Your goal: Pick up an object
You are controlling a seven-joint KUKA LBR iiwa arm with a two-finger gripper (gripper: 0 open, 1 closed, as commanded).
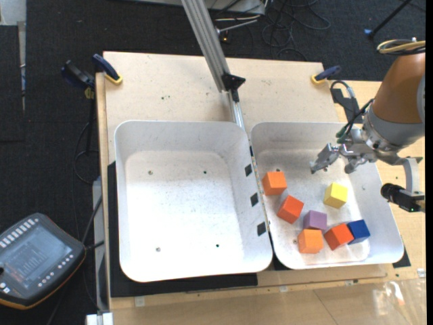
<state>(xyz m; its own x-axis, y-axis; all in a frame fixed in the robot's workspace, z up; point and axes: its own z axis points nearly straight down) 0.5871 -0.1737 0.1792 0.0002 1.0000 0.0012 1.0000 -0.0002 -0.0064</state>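
Two white bins (183,202) counted side by side, seven small cubes tallied in the right bin: two orange cubes (275,182), two red-orange cubes (291,208), one yellow cube (335,195), one purple cube (315,219), one blue cube (359,230)

One fixed camera looks down at a slant on both bins (183,202) from above.
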